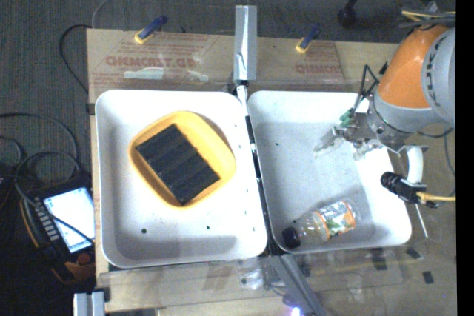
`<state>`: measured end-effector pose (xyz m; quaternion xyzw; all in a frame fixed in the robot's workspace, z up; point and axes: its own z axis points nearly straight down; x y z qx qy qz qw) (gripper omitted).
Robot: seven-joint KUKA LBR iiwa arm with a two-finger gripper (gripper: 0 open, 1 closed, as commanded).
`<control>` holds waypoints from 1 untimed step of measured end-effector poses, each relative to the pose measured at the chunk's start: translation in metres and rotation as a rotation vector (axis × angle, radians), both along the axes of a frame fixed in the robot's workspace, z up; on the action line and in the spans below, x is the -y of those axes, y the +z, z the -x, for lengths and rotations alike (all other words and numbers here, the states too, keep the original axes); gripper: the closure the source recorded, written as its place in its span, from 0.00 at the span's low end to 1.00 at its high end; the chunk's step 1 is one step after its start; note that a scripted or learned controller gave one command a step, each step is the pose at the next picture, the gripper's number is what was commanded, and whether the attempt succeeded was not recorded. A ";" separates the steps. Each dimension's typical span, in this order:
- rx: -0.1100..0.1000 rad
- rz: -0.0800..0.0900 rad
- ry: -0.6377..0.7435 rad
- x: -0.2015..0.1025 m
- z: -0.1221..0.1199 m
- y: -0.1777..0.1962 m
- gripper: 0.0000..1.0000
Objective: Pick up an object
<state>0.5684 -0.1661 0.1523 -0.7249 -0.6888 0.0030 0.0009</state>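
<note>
arm point(422, 78): I see it coming in from 3 o'clock, orange band over the right bin's 2 o'clock corner, wrist tipped down toward the bin floor
gripper point(348, 138): over the right bin point(296, 159), upper-middle, fingers splayed apart, nothing between them; I read it as hovering, can't tell if the tips touch the floor
bottle point(326, 222): clear plastic, dark cap, orange label, lying on its side along the right bin's 6 o'clock wall, cap toward 8 o'clock; it's the only loose object in that bin, so my pick target
gap: bottle sits at 6 o'clock from the gripper, well apart; no contact
why it lies there: my guess is a round body rolls to the wall and settles against it
yellow dish point(183, 156): left bin point(118, 233), centre, tilted square with a dark ribbed insert point(178, 163); wide and flat, poor fit for two fingers, I'd skip it
risk: wall just beside the bottle leaves little room for the far finger; smooth round plastic could squirt out on closing
next, my call: shift toward 6 o'clock, line the fingers across the bottle's short axis, descend mid-body
</note>
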 end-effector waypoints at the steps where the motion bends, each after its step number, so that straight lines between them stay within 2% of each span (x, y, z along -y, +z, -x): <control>1: -0.001 -0.006 0.209 0.019 0.084 -0.034 0.00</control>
